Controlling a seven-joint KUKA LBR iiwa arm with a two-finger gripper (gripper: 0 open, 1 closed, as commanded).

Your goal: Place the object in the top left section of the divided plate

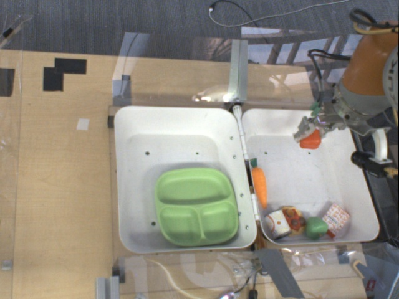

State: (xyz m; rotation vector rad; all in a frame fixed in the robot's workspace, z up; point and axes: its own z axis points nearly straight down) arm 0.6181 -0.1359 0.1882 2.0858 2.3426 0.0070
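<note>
A green divided plate [196, 205] lies in the left bin [143, 136], toward its near side, with one long section at the far side and two smaller ones nearer. Over the far part of the right bin [368, 217], my gripper [313, 131] is shut on a small red-orange object [310, 141] that shows just below its fingertips. The gripper and object are well to the right of the plate, across the divider between the bins.
An orange carrot [259, 187] lies along the right bin's left wall. A small jar-like item [278, 222], a green item [316, 227] and a red-and-white packet [336, 217] cluster at its near edge. A metal post [239, 73] stands behind the bins.
</note>
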